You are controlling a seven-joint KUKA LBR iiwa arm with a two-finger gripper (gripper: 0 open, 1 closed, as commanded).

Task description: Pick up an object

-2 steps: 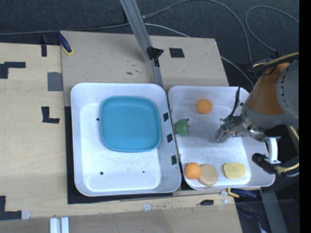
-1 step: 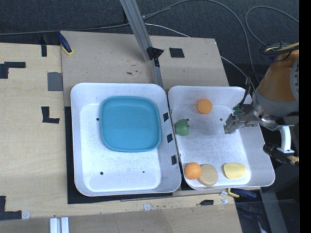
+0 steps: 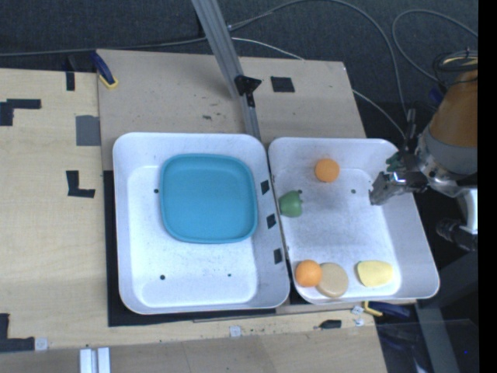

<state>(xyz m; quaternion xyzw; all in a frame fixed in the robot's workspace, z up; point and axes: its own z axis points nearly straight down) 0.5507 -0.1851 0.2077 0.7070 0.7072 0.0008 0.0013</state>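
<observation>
The arm's gripper hovers at the right rim of the right bin, right of frame centre; whether its fingers are spread or pressed together cannot be told from this slant. The nearest candidate, an orange ball, lies to the gripper's left and slightly up-frame, apart from it. A green object sits farther left against the bin's left wall. A yellow piece lies below the gripper near the frame's lower right.
</observation>
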